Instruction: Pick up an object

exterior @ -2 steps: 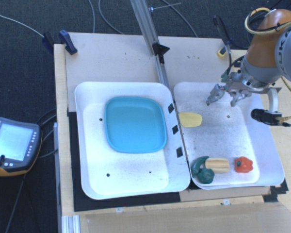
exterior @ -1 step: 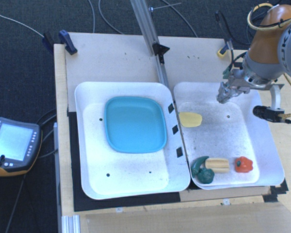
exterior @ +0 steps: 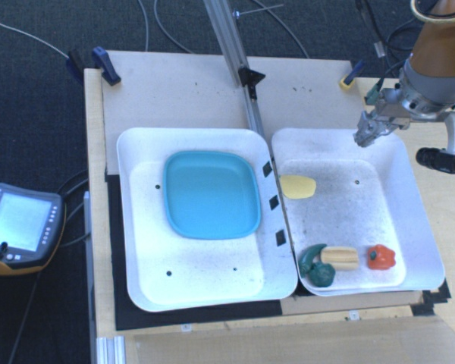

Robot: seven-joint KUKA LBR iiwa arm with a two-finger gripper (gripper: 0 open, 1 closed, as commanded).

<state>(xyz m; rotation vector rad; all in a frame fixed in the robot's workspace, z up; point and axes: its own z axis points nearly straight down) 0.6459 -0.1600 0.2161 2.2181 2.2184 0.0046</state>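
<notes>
Jaws on the gripper (exterior: 368, 135) are too small and blurred to read, so I cannot tell whether they are released or clenched; nothing shows between them. That gripper hangs over the far right part of the right bin (exterior: 413, 180), near its back rim, at the end of the grey arm (exterior: 434, 59) that comes in from the upper right with its orange band above the wrist.

Four small things lie in the right bin, all well apart from the gripper. A pale yellow piece (exterior: 297, 186) sits at the bin's left side, just beside the wall shared with the other bin. Along the near edge lie three more in a row: a dark green toy vegetable (exterior: 317, 268) at the left, a tan cylindrical block (exterior: 340, 258) touching or just beside it, and a red-orange toy pepper (exterior: 380, 257) near the block on the right. The bin floor is speckled with dark dust.

In the left bin (exterior: 136, 203) rests a shallow turquoise square plate (exterior: 211, 194), lying flat toward the middle and back of the bin.

Both bins sit on a pale bench board (exterior: 174, 89). A slanted metal bar (exterior: 227, 32) runs from the top of the view down to the gap between the bins. Blue clamps (exterior: 106, 64) grip the board's far corners. A handheld control pendant (exterior: 19, 226) with a lit screen lies on the dark floor at the left, among loose cables.
</notes>
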